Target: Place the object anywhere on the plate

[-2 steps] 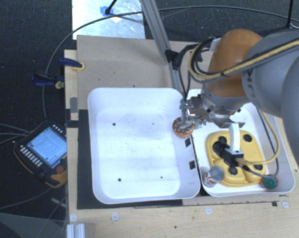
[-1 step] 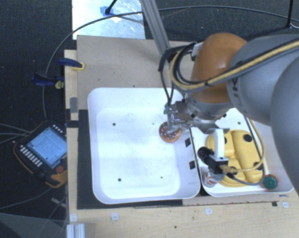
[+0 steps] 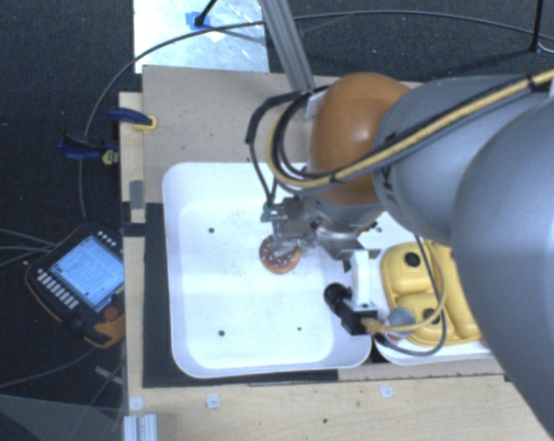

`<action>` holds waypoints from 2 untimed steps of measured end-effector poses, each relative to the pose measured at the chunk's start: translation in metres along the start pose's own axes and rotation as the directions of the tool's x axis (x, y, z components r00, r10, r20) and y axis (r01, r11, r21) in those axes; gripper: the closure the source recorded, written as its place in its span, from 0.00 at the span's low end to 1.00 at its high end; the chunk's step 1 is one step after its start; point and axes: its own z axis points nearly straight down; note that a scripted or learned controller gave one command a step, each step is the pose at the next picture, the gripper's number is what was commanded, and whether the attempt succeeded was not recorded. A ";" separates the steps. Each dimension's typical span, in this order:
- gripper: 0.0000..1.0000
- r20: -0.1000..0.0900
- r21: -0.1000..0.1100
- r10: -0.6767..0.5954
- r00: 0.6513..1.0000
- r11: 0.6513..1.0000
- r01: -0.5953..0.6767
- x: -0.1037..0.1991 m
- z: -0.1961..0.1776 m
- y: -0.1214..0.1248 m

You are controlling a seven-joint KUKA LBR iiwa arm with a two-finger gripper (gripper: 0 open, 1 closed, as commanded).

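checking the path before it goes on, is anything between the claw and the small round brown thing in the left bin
Nothing visible. The claw sits right at the round brown object in the left bin, with no other item between them. The arm's bulk hides the contact itself.

We note a handheld control pendant with a lit blue screen and orange-edged casing lying on the dark floor left of the bench, its black cable looping upward. Two blue-and-yellow clamps grip the left edge of the brown board bench top. Behind the bench lies a pale reflective sheet.
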 end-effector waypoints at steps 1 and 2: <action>1.00 0.001 -0.002 0.004 1.000 1.000 -0.004 0.003 -0.001 0.004; 0.00 0.001 -0.002 0.005 1.000 1.000 -0.005 0.003 -0.001 0.004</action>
